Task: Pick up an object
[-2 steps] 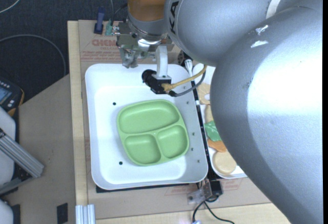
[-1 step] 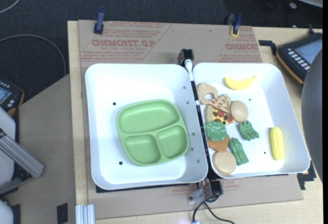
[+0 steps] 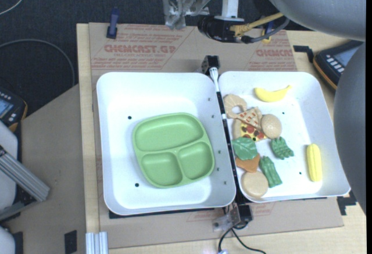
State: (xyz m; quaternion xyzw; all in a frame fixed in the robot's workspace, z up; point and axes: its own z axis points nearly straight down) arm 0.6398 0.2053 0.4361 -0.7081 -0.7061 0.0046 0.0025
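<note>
Gripper (image 3: pixel 181 11) hangs high at the far edge of the bench, beyond both bins, and its metal fingers stand slightly apart with nothing between them. So the pick has not begun: every object lies in place, and the whole reach, descent and grasp are left to do. The right bin (image 3: pixel 302 87) holds the toy food in a loose heap: a banana (image 3: pixel 272 93) at the far side, a corn cob (image 3: pixel 313 162) on the right, a pizza slice (image 3: pixel 249 123), green vegetables (image 3: pixel 270 170) and round bread pieces nearer the middle. The left bin (image 3: pixel 116 96) carries a green divided tray (image 3: pixel 172 149).
</note>
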